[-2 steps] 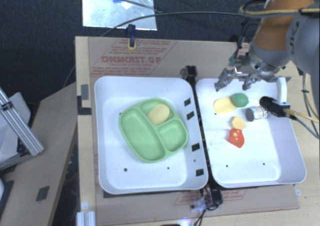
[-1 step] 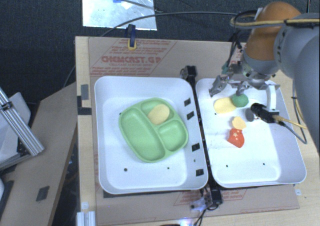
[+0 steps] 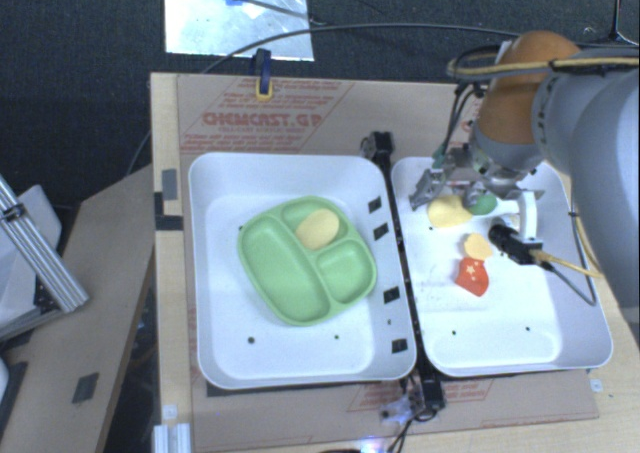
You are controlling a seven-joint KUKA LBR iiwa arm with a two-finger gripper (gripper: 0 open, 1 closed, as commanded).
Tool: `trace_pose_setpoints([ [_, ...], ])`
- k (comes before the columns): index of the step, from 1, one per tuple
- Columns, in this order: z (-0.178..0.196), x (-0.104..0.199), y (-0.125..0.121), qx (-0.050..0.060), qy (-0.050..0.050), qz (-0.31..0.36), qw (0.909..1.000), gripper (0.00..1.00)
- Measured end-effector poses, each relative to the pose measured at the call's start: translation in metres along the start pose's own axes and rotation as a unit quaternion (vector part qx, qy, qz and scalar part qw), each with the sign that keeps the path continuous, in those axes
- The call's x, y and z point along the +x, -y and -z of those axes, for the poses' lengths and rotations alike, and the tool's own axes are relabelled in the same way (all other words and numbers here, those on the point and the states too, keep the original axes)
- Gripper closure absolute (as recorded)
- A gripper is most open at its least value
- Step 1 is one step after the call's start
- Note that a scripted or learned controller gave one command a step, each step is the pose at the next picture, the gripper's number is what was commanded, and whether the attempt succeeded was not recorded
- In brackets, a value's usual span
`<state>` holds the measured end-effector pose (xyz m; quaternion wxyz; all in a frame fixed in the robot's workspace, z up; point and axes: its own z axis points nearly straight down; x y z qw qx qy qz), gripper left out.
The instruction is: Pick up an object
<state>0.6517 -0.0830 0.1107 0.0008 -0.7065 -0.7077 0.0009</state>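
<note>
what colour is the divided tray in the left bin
Light green. The divided tray shows best in the camera view, with a yellow item in one compartment.

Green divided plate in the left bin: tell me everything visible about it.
The light green, glossy plastic-looking divided plate lies flat, turned at a slant, near the middle of the left white bin. It has rounded corners, one long compartment and two smaller ones. A pale yellow rounded object sits in the upper small compartment. The other compartments look bare.
</note>
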Motion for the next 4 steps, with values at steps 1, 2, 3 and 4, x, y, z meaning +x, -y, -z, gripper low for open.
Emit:
trace_pose_setpoints([
  [1, 0.014, 0.0, -0.002, -0.003, 0.0, 0.0, 1.0, 1.0],
  [2, 0.079, 0.002, -0.003, -0.005, 0.0, 0.001, 1.0, 1.0],
  [3, 0.124, 0.001, -0.005, -0.005, 0.0, 0.002, 1.0, 1.0],
  [4, 0.119, 0.063, -0.013, -0.003, -0.001, 0.004, 1.0, 1.0],
])
